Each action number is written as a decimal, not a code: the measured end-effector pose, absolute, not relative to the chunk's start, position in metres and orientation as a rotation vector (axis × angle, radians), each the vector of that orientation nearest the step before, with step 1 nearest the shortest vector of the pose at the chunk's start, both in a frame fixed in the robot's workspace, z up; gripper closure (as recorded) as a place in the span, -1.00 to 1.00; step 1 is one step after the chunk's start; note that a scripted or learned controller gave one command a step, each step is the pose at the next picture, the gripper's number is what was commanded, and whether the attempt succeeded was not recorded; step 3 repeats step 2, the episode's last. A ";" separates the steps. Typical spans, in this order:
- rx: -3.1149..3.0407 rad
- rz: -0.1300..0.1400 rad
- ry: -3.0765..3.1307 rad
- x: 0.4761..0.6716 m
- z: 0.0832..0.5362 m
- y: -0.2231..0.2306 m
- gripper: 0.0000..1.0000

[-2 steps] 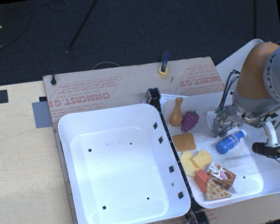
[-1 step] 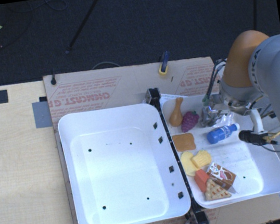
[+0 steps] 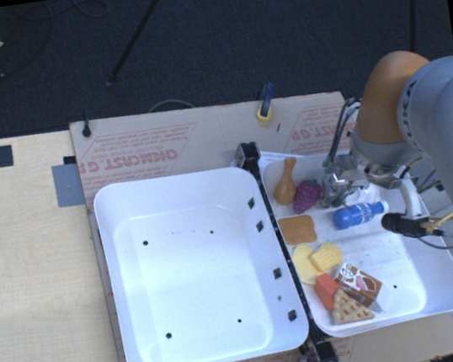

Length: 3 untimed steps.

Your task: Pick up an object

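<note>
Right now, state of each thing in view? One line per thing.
gripper: low in the right bin, beside the grapes; finger state unclear
purple grapes: lying loose in the bin
blue bottle: on its side
drumstick: lying flat near the divider
toast slice: flat
waffle wedge: flat at the front
right bin: holds all the items

One fixed overhead camera — slanted down on both bins [image 3: 179, 193].

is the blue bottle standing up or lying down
Lying down. The blue plastic bottle rests on its side on the floor of the right white bin, its long axis running across the view, just below the gripper.
</note>
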State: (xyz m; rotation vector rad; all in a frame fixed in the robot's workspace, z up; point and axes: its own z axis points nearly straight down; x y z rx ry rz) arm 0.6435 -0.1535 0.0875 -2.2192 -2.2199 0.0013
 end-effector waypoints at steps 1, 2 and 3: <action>-2.223 0.002 -2.217 0.625 0.117 -0.142 1.00; -2.219 0.004 -2.218 0.607 0.086 -0.145 1.00; -2.219 0.004 -2.218 0.607 0.086 -0.145 1.00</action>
